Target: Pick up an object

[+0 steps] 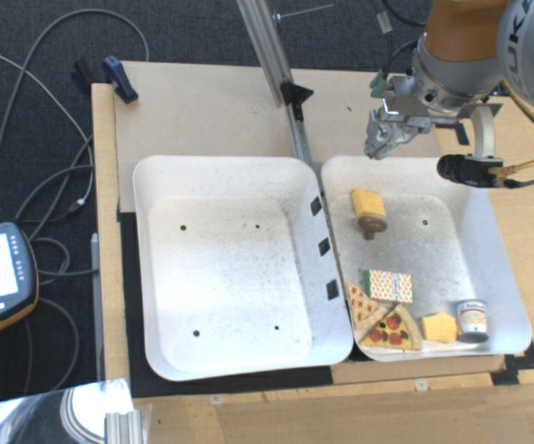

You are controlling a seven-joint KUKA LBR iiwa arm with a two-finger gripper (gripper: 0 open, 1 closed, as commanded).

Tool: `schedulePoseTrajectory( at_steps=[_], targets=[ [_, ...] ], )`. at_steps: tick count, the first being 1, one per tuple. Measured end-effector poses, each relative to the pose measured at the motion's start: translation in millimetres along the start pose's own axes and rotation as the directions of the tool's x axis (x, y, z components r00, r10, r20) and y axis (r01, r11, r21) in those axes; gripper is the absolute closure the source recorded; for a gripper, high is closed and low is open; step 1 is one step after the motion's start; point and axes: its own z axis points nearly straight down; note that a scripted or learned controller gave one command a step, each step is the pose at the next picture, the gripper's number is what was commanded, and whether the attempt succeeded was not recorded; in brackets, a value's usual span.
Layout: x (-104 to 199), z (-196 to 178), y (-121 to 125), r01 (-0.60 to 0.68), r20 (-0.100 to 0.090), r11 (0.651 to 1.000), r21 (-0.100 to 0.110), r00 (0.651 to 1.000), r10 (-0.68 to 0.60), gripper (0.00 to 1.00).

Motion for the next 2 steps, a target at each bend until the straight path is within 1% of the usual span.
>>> schedulePoseTrajectory(
  at_steps=[1,2],
  targets=[
    [57,9,-6,0.001,0.000,1.000,0.001,1.000,-0.001,1.00],
    [102,26,-14,-0.001,0.001,1.000,0.002,1.000,0.000,1.00]
  ],
)
